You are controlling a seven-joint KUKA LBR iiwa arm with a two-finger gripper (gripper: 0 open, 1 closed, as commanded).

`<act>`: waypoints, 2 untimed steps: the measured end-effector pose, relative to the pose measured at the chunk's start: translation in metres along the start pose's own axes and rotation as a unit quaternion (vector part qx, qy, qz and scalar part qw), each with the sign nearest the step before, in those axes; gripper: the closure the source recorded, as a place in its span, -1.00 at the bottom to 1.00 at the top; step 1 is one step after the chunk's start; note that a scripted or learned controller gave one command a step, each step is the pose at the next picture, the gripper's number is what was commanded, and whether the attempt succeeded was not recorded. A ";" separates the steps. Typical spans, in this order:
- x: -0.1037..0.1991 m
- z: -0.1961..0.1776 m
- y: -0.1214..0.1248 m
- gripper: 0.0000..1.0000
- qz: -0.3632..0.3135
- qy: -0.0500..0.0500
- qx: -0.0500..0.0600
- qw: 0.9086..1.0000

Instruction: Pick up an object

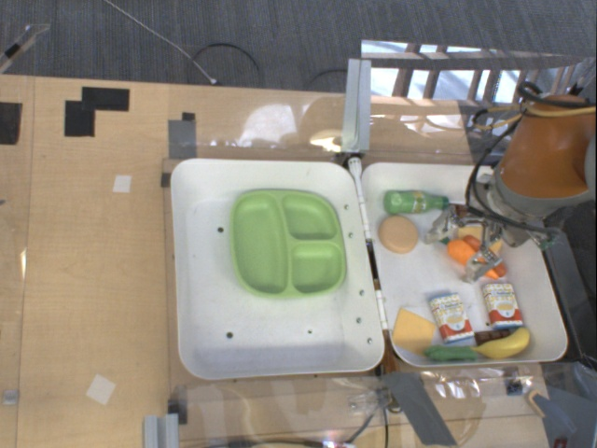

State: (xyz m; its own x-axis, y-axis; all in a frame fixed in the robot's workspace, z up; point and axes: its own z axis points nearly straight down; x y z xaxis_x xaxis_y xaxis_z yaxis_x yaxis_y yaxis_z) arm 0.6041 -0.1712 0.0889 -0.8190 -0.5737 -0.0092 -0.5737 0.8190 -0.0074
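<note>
My gripper (465, 246) hangs low over the upper right part of the right bin (550, 292), under the grey wrist and its orange band. Its two metal fingers (444, 226) stand apart, one on each side of a small orange object (462, 249) that lies on the bin floor. The fingers look open around it rather than pressed on it. To its left lie a tan round piece (400, 235) and a green bottle (415, 202) on its side.
The front of the right bin holds two small printed cans (449, 315) (501, 304), a yellow wedge (413, 328), a banana (504, 344) and a green pod (451, 352). A green divided plate (286, 243) lies in the left bin (201, 343).
</note>
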 end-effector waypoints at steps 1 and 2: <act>0.025 -0.001 0.011 -1.00 0.061 -0.001 0.000 0.998; 0.052 -0.001 0.010 -1.00 0.069 -0.001 0.001 0.998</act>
State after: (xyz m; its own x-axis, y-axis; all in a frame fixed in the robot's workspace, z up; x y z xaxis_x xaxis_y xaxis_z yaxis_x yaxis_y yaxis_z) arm 0.5555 -0.1925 0.0896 -0.8902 -0.4554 -0.0128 -0.4553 0.8903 -0.0072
